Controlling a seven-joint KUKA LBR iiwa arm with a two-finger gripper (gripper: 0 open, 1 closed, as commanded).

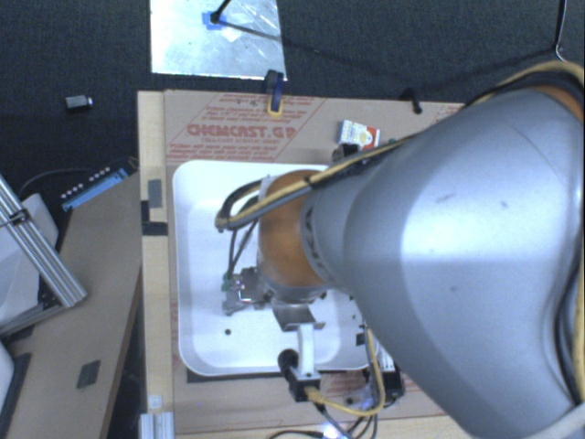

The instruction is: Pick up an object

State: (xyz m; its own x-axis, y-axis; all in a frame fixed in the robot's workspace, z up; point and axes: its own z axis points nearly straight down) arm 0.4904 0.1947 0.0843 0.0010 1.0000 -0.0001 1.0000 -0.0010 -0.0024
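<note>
My grey arm reaches in from the right, and its bulk covers most of the right side. The orange band [283,236] above the wrist hangs over the middle of the left white bin [196,245]. Below the band, the gripper [274,302] points down into the bin, and the wrist hides its tips. A small dark speck [227,331] lies on the bin floor to the gripper's left. Small coloured items [382,362] peek out under the arm by the bin's front right corner; I cannot tell what they are.
The bins rest on a brown board printed CHEMCAST GP [239,128]. A yellow and blue clamp [273,94] and a small red and white box [356,135] sit at its back edge. A metal plate [215,26] lies beyond. An aluminium rail [41,254] stands left.
</note>
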